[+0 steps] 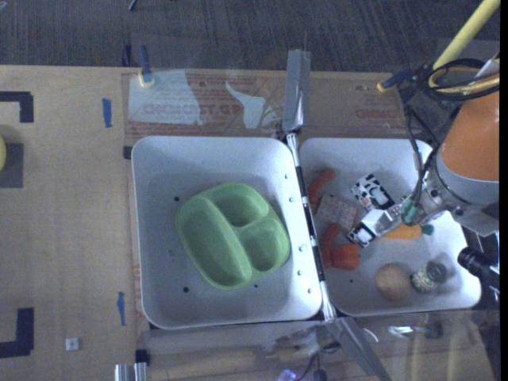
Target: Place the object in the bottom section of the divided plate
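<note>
Green and three-sectioned, the divided plate (232, 233) lay in the left bin (151, 213), tilted askew. Over the right bin (468, 296) the gripper (371, 227) hung low above the clutter (whether it was open or closed, I could not tell). Beneath and around it lay a brown card (336, 210), a red piece (344, 256), a black-and-white spotted toy (367, 188), a tan ball (392, 281) and a small jar (429, 277).

Two white bins: the left bin (159, 213) and the right bin (452, 292). One green divided plate (232, 235), well left of the gripper (367, 230), with three sections. Around the gripper lie about seven small things, among them one black-and-white cow toy (370, 190), one brown ball (391, 281), one small jar (429, 277) and two red pieces (343, 255).
</note>
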You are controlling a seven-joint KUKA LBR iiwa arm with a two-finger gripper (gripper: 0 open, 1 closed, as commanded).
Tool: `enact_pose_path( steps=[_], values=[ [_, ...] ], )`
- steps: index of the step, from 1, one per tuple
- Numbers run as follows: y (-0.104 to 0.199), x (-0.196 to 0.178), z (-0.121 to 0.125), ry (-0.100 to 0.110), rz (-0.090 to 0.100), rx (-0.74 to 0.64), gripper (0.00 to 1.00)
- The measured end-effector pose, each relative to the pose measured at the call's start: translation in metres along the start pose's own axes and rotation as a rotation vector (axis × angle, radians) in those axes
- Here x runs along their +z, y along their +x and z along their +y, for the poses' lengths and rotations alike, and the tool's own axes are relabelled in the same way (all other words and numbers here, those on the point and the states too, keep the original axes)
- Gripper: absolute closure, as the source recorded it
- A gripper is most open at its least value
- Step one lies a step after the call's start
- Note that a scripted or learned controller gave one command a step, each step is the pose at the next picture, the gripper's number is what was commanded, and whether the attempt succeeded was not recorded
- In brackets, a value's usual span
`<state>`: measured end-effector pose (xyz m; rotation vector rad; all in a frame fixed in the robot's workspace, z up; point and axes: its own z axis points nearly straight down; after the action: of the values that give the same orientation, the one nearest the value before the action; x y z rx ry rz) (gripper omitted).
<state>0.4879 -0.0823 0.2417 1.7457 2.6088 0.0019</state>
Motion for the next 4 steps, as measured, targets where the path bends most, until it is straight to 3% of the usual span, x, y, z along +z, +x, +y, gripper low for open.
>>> enact_pose_path(
  steps=[1, 2, 3, 4],
  values=[
    [-0.02, -0.041, 0.04, 0.0, 0.0, 0.062, 1.0],
    [-0.015, 0.056, -0.013, 0.002, 0.001, 0.147, 1.0],
    [0.051, 0.058, 0.011, 0.005, 0.003, 0.257, 1.0],
    [0.102, 0.024, 0.089, -0.001, 0.0, -0.137, 1.0]
  ],
)
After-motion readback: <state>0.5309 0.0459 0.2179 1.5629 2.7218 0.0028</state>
